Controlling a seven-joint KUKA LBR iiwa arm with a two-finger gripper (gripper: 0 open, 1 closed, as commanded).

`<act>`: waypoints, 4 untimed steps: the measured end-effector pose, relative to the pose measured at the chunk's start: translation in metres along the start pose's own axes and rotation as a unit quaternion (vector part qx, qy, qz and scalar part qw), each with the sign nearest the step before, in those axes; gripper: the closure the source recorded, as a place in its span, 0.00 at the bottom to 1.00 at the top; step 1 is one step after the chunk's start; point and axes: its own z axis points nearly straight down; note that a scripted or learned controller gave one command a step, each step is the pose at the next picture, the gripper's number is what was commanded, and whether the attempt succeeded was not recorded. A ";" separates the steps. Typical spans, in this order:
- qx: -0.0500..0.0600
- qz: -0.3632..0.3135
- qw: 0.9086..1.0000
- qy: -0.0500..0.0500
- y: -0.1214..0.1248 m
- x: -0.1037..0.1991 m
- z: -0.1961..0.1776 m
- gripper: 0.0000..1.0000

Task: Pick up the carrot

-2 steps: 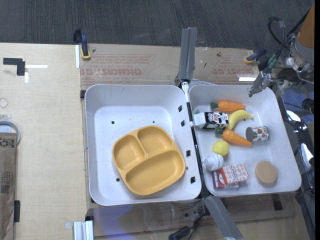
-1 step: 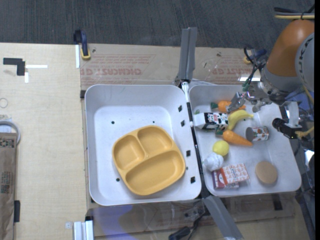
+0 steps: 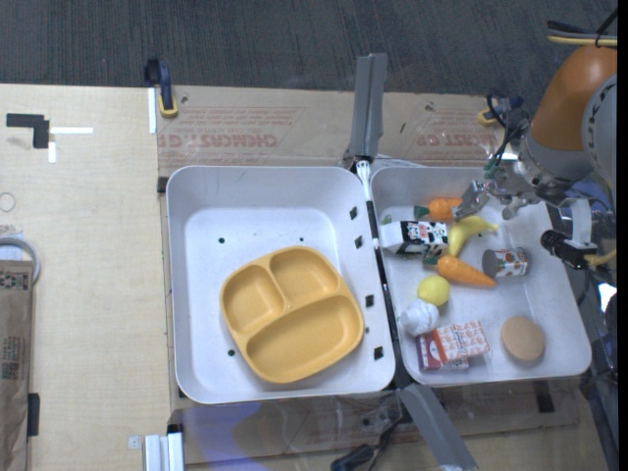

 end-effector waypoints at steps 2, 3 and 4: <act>0.000 -0.186 0.983 0.001 -0.140 0.075 0.017 0.00; -0.002 -0.371 0.929 0.000 -0.062 0.047 0.016 0.00; -0.001 -0.368 0.930 0.001 -0.062 0.045 0.009 1.00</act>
